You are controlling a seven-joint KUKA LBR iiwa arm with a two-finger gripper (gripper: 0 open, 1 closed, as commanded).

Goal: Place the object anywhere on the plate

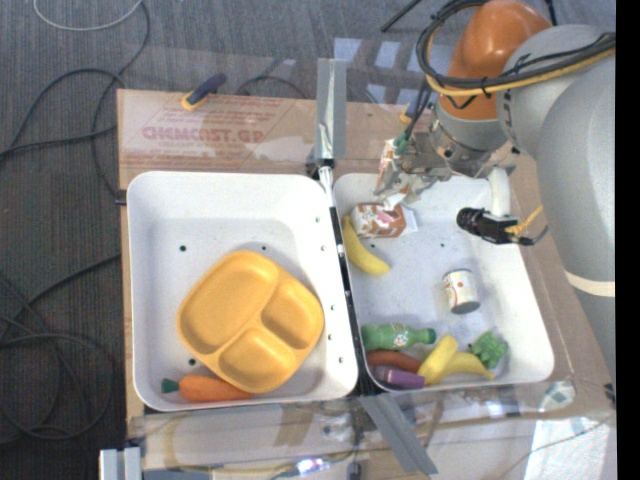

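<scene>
The arm may drop its catch before the plate

The big grey arm [560, 118] reaches over the right white bin [520, 298]; the yellow plastic plate with three parts [252, 318] lies well apart in the left white bin [200, 208]; the gripper [398, 180] hangs over a small crinkly red-and-white packet [380, 218]; whether its fingers are apart or together cannot be told, so the packet could slip and fall short.
</scene>
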